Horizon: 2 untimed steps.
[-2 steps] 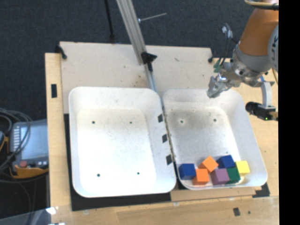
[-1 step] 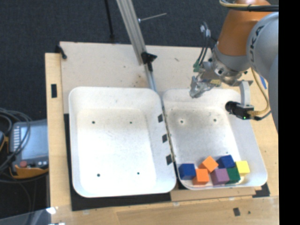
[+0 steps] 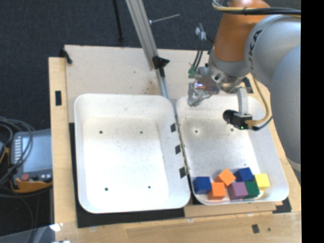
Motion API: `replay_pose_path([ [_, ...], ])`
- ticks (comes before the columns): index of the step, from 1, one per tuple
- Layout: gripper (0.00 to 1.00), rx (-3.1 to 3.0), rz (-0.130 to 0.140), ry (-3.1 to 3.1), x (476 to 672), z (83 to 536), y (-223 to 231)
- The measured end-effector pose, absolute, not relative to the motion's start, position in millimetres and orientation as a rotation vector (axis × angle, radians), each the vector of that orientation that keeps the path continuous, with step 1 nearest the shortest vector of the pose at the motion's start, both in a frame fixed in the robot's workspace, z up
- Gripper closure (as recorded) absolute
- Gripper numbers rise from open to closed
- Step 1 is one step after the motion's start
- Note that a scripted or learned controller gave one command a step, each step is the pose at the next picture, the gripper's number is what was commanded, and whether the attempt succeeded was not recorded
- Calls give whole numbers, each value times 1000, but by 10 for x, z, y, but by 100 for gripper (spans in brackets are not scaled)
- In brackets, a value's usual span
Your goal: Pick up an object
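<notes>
Coloured blocks (image 3: 234, 184) in right bin (image 3: 212, 135)

Illumination is even and moderately bright from overhead, with soft, short shadows under the arm (image 3: 273, 39) and along the rims of the white bins (image 3: 81, 135). The bin surfaces are near overexposure, showing mild glare and little texture. Overall sharpness is low: edges are soft, the coloured blocks (image 3: 233, 184) slightly blurred, the dark floor (image 3: 50, 14) grainy

The grey arm (image 3: 273, 49) reaches in from the right, hand (image 3: 196, 96) pointing down.
</notes>
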<state>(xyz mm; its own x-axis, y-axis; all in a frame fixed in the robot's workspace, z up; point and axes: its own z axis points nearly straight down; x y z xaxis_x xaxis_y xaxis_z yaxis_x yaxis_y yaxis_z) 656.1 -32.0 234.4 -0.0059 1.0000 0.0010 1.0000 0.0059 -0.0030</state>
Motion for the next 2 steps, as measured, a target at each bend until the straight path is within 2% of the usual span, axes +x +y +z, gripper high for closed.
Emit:
replay_pose_path([
  [1, 100, -2214, -4, -2230, 6550, 2448, 167],
  [2, 100, -2213, 2, -2227, 6512, 2340, 689],
])
